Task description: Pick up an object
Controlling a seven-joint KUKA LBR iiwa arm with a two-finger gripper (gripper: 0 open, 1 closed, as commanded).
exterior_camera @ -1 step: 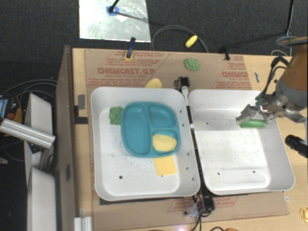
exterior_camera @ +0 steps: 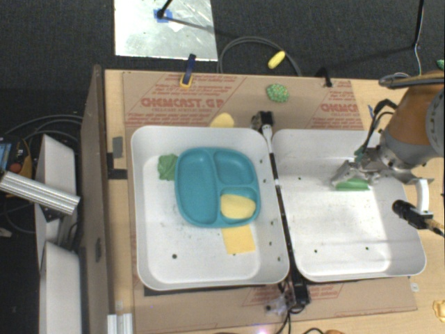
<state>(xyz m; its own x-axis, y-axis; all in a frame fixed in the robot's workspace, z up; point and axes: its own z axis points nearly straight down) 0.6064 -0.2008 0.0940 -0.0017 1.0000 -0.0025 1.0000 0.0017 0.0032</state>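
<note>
My gripper [exterior_camera: 356,171] is low in the right bin [exterior_camera: 348,249], near its back right part, on the grey arm [exterior_camera: 417,127] that comes in from the right. A small flat green object [exterior_camera: 352,184] lies on the bin floor right under and just in front of the gripper, touching or nearly touching it. In the left bin [exterior_camera: 156,256] a blue divided plate [exterior_camera: 201,190] carries a yellow lump [exterior_camera: 237,206]. A yellow square slice [exterior_camera: 239,240] lies in front of the plate, and a green leafy piece [exterior_camera: 167,165] lies at the plate's left edge.
Behind the bins, on the cardboard, lie a pale yellow piece [exterior_camera: 222,121], a green knobbly ball [exterior_camera: 277,92] and a small yellow item [exterior_camera: 277,60]. A black clamp [exterior_camera: 263,122] sits where the bins meet. A black and white fitting [exterior_camera: 415,211] hangs at the right bin's right rim.
</note>
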